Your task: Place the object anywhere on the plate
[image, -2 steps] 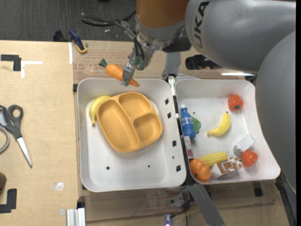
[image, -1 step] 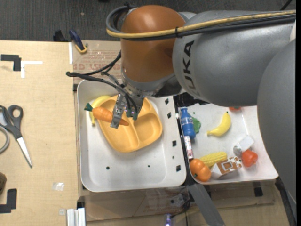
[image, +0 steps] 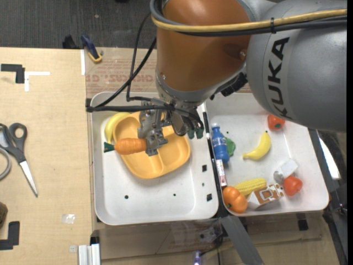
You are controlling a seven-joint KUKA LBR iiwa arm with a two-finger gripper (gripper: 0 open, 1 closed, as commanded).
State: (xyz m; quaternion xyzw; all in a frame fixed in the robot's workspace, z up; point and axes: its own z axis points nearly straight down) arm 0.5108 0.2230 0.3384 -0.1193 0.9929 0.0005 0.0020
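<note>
A yellow sectioned plate (image: 165, 162) lies in the left bin (image: 149, 206), toward its back. An orange toy carrot (image: 129, 146) with a green top rests across the plate's left rim, pointing left. My gripper (image: 152, 142) hangs low over the plate's middle, right at the carrot's thick right end and touching or nearly touching it. The arm's big orange and grey wrist hides the back of the plate. A yellow banana (image: 112, 124) curves behind the plate's left edge.
The right bin (image: 309, 203) holds a blue bottle (image: 219, 143), a second banana (image: 259, 147), a corn cob (image: 251, 186), an orange fruit (image: 235, 199), red pieces and a small carton. Scissors (image: 19, 153) lie on the bench at left.
</note>
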